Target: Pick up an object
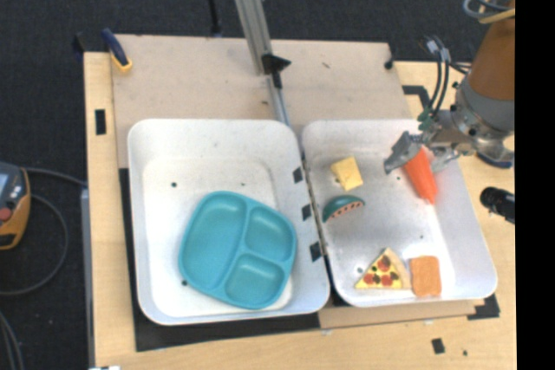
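Carrot (421,176) sits clamped in the jaws over the right bin (455,269) holding pizza slice (382,271); teal tray (238,249) fills the left bin (156,143).

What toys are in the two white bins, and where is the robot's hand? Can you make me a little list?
left bin: a blue divided plate
right bin: yellow cheese block, green-and-red watermelon slice, pizza slice, orange bread piece, orange carrot
gripper: over the right bin's far right side, right above the carrot's top end
holding something: cannot tell; the carrot sits right at the gripper, but a grip on it is not clear
bench: tan board under both bins
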Controlling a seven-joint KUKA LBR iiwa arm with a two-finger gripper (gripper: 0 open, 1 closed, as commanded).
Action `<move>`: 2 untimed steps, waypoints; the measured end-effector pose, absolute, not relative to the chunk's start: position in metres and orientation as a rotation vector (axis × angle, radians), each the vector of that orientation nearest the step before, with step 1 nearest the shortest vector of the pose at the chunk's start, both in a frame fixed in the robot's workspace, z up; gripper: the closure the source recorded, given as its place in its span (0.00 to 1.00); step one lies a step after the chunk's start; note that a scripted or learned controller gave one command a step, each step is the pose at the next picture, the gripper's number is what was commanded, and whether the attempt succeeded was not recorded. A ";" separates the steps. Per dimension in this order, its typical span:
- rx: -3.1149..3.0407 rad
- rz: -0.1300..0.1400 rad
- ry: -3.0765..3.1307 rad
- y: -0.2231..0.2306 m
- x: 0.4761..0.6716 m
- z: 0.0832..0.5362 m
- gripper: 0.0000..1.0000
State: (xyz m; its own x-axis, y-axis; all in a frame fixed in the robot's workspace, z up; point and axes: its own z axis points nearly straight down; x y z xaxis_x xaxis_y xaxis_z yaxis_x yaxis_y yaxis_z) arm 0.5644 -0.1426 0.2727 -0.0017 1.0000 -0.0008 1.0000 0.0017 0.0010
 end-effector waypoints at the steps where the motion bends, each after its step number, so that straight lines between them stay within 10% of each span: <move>1: 2.223 -0.005 2.223 -0.147 0.568 0.211 0.00; 2: 2.224 -0.006 2.223 -0.155 0.562 0.151 0.00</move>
